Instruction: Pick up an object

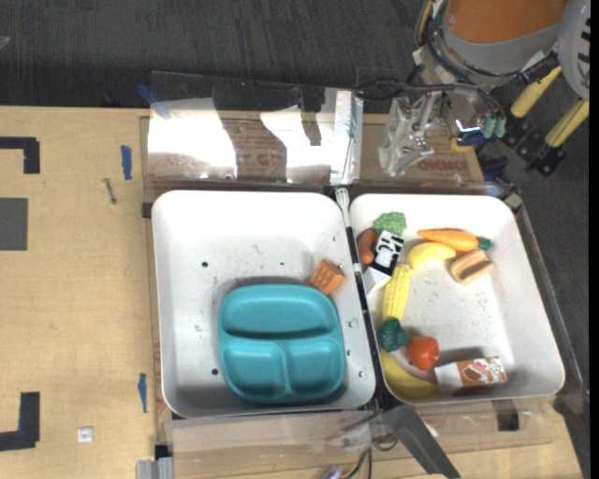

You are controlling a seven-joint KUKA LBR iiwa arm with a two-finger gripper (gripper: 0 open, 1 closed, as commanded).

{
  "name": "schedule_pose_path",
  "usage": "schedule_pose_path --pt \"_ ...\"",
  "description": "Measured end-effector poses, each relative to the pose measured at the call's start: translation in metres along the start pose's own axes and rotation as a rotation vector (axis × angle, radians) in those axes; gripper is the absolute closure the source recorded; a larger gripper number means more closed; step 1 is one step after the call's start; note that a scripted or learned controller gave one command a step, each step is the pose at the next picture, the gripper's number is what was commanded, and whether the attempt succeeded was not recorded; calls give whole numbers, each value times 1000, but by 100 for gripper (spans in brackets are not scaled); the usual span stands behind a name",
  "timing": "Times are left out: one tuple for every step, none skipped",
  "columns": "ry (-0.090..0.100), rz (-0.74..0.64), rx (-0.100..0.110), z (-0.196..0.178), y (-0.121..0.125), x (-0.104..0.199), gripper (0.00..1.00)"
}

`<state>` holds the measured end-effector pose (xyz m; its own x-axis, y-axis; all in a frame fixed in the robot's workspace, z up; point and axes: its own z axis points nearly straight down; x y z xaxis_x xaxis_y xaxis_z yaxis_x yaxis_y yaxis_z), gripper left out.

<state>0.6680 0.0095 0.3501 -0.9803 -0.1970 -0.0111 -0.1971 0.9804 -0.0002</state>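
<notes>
Hovering past right bin's (524,281) far edge: gripper (409,150), fingers apparently apart, nothing held; corn (398,292) nr left wall.

From my console I see the grey arm (571,37) with its broad orange band (501,19), black cables looping round the wrist, yellow-handled fittings on dark brackets, and a pale metal two-finger gripper (404,154) with teal connectors beside it.

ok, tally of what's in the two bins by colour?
Teal: 1, tray
Orange: 2, wedge, carrot
Yellow: 3, corn, two bananas
Green: 2, broccoli
Red: 1, tomato
Tan: 1, bun
Total: 10, leaving out the carton and the partly hidden pieces.
</notes>
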Motion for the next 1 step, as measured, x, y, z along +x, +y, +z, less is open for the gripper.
schedule_pose_path --pt "6 82 0 0 -6 8 100"
